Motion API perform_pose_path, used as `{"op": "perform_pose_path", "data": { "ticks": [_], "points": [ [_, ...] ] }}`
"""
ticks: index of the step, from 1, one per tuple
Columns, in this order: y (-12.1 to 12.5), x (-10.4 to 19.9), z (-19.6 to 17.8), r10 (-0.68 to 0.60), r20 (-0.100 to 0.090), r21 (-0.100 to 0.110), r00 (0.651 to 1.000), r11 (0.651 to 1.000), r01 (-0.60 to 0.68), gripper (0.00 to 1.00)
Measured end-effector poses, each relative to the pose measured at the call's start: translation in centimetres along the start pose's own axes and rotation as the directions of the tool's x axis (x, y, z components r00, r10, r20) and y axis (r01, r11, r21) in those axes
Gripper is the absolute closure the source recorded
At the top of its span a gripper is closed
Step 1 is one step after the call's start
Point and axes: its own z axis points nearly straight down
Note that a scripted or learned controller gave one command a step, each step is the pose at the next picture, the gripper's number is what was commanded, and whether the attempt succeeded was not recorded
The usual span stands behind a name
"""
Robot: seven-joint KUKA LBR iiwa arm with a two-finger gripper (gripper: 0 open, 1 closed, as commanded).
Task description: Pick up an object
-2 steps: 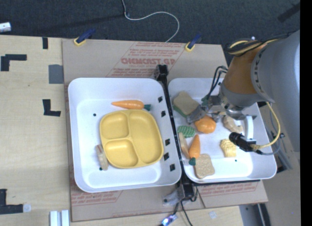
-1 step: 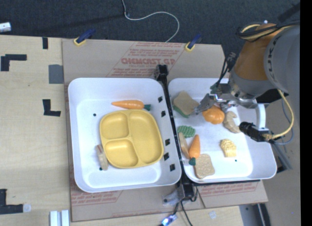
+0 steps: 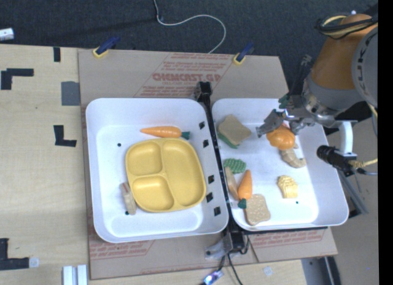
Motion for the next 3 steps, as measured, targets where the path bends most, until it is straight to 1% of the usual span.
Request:
{"op": "perform_pose_path", "data": {
  "ticks": [1, 2, 3],
  "points": [
    [0.0, 0.0, -1.6, -0.001, -0.001, 0.003, 1.000, 1.000, 0.001, 1.00],
    [-2.4, 4.5, -0.5, -0.004, -0.002, 0.007, 1.000, 1.000, 0.004, 1.00],
    [-5.3, 9.3, -1.8, -0.006, -0.003, 0.005, 1.000, 1.000, 0.006, 1.00]
  ]
}}
